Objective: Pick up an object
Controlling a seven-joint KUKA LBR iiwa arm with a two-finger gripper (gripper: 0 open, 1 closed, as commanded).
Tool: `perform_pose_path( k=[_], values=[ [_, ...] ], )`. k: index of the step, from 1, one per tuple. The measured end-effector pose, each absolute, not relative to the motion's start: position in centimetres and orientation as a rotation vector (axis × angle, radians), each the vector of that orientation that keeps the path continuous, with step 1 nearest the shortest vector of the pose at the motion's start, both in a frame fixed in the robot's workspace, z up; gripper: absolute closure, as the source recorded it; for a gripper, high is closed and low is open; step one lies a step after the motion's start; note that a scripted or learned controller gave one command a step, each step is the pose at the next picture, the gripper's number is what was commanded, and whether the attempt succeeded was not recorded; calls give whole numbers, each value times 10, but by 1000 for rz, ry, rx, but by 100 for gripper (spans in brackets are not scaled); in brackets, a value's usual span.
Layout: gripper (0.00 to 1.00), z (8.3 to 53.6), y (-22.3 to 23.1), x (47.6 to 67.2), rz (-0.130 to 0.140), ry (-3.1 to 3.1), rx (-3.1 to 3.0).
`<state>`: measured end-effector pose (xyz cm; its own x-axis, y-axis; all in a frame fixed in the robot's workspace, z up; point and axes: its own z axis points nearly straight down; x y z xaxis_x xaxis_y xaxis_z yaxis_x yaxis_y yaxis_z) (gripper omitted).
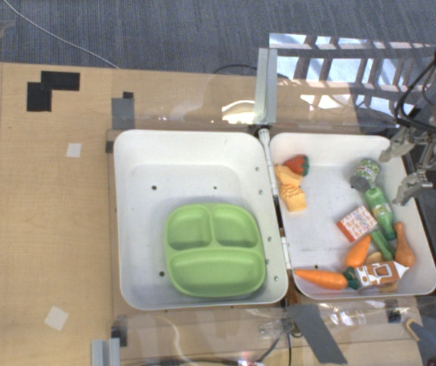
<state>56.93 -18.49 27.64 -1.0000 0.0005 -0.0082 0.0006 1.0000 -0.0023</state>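
Toy groceries, among them a carrot (322, 278) and a small carton (357, 223) with unreadable print, fill the right bin (321, 204); the spread gripper (410, 162) hangs over its far right edge, pinching nothing.

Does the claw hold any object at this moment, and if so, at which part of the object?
Nothing is held. The claw is at the right rim of the right bin, with no object between its fingers.

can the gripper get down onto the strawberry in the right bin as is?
Probably yes. The strawberry lies at the right bin's far left corner with only the yellow toy touching it; the gripper sits at the opposite edge, open floor between.
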Motion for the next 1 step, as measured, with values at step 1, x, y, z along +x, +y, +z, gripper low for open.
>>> perform_pose_path(
  k=[1],
  values=[
    [0,182,-205,582,1,3140,1]
  ],
)
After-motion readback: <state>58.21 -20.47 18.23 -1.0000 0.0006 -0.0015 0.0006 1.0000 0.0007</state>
